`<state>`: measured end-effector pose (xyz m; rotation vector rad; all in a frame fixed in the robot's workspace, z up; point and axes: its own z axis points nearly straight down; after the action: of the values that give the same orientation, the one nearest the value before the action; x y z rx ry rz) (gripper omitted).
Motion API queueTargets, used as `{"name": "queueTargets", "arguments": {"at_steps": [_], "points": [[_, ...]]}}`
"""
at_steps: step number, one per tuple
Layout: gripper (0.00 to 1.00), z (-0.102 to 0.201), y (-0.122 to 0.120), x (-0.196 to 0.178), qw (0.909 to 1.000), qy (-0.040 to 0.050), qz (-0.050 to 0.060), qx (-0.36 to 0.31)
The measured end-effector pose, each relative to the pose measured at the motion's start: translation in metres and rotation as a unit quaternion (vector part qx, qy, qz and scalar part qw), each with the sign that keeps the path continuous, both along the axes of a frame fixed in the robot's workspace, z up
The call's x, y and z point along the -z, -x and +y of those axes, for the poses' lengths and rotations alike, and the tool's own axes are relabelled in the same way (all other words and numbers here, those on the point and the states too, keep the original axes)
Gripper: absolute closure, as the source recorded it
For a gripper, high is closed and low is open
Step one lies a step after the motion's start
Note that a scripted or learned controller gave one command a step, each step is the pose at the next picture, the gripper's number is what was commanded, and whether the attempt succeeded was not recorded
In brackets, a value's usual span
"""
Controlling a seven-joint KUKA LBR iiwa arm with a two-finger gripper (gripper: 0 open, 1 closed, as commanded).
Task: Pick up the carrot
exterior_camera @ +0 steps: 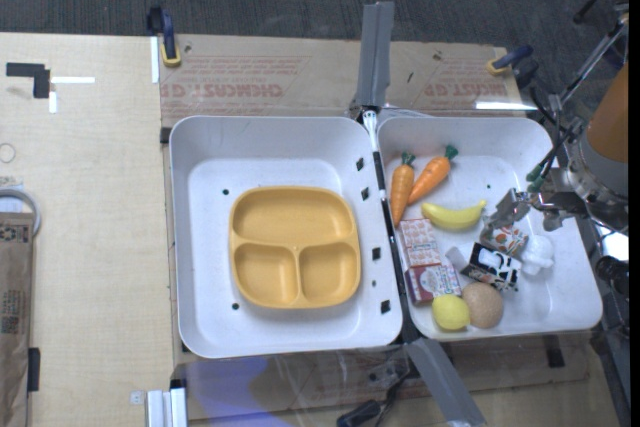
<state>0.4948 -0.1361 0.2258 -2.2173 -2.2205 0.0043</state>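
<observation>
Two orange carrots with green tops lie in the right bin [570, 315] at its back left. One carrot [401, 191] lies close to the bin's left wall, and the other carrot [430, 175] leans against it on the right. My gripper [512, 206] hangs over the right half of that bin, right of the yellow banana [452, 214] and well away from both carrots. Nothing of the carrots is near it.
The right bin also holds red-and-white packets [424, 260], a lemon [451, 312], a brown round item [484, 305], a black-and-white pack [495, 265] and a white item [536, 251]. A yellow divided plate [296, 245] sits in the left bin [195, 215].
</observation>
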Motion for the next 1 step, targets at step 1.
{"name": "queueTargets", "arguments": {"at_steps": [1], "points": [[0.0,0.022,-0.0471,0.0735,0.9995,0.0001,0.0,-0.032]]}}
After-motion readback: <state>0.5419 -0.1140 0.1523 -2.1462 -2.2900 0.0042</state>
